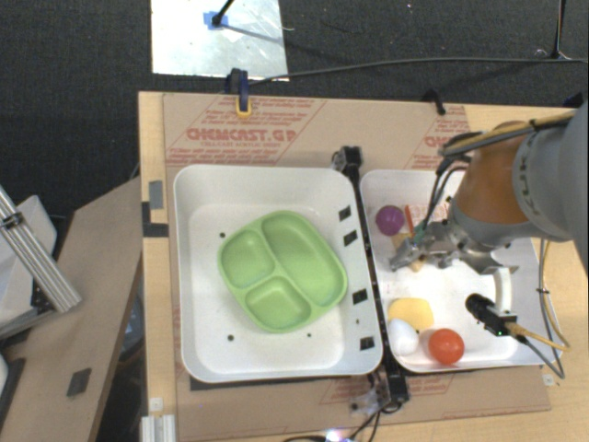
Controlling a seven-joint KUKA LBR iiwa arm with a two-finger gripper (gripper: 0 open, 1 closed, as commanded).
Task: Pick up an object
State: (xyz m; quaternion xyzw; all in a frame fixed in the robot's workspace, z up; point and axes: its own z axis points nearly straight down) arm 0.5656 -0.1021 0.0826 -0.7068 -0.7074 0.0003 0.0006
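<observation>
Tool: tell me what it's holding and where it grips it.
Cannot be told. The tool hangs low in the right bin beside the purple ball and a thin orange stick, but the view does not show anything between its tips.

Grey arm reaches in from right edge, orange band above wrist. Wrist bends down and leftward over right half of scene. Tool (411, 252) low, pointing left. Cables loop along wrist. Fingertips too dark and small to read.
</observation>
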